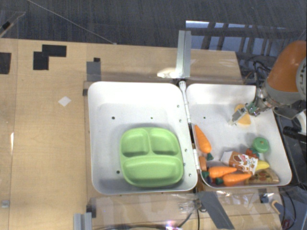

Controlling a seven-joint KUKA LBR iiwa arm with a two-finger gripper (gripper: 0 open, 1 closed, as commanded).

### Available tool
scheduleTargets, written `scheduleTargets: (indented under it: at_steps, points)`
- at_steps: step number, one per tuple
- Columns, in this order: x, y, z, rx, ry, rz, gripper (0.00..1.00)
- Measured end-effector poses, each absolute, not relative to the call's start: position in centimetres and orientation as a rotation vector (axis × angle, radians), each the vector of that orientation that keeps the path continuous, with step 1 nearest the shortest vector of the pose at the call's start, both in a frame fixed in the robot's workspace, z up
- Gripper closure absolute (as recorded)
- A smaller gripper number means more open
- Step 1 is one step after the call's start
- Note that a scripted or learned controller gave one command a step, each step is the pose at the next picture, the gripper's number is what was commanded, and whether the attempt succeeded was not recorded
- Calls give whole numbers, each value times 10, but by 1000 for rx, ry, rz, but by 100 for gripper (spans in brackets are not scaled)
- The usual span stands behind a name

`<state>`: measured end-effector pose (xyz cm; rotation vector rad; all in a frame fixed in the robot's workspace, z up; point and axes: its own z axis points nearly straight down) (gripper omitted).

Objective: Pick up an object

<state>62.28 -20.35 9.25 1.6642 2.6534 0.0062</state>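
My gripper [244, 113] hangs over the upper right part of the right bin [216, 97], at the end of the grey arm with the orange band [288, 73]. A small pale orange piece [245, 121] lies right under its tip; whether it is held I cannot tell. Lower in the same bin lie an orange carrot [202, 140], two more carrots [229, 175], a green round piece [260, 144], a printed snack box [244, 162] and a yellow piece [263, 166].
The left bin [110, 99] holds a green divided plate [151, 156]. A metal post [184, 51] stands behind the seam between the bins. Cables and dark frame parts [292, 133] crowd the right side.
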Motion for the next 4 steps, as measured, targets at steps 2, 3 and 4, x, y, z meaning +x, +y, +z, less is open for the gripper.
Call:
scheduleTargets:
  at_steps: [2,3,4]
  points:
    - [628,-202,119,1649,2644,19,100]
    - [628,-202,118,1650,2644,19,0]
    - [576,-206,91,1577,2699,8,0]
